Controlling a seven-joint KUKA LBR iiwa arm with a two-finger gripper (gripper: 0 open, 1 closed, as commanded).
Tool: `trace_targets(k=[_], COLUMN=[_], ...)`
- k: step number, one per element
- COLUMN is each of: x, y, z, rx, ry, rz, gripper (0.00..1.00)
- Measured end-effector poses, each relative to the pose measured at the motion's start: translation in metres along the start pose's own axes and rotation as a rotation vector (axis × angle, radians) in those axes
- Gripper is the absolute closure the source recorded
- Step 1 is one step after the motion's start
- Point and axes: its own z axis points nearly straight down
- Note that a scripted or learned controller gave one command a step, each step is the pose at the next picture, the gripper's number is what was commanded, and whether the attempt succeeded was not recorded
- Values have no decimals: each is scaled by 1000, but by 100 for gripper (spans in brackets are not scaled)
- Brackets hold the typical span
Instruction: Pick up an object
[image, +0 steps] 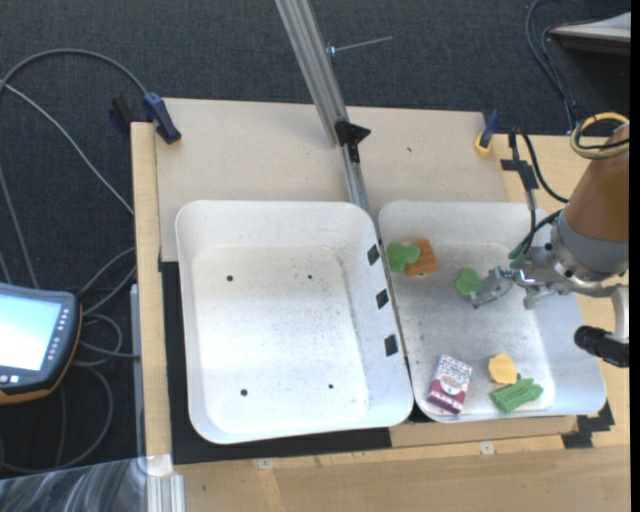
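Green object (468, 282) is seen touching the tip of the fingers (487, 292), whose spread cannot be told, in the right bin (440, 215).

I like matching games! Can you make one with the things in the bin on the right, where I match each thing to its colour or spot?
Things:
1. packet
2. yellow piece
3. orange piece
4. left bin

Places:
A. top left of the right bin, touching a green piece
B. near edge of the right bin, pink and white
C. just above the green piece by the near edge
D. speckled with dark dots

Pairs: 1-B, 2-C, 3-A, 4-D
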Motion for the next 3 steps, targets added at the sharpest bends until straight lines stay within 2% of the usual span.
trace_targets(k=[1,2,3], x=[1,0,-10], y=[-1,1,0], z=[53,39,-19], rx=[-1,-10,-15], ry=[0,-2,-6], rz=[0,0,1], gripper=[0,100,100])
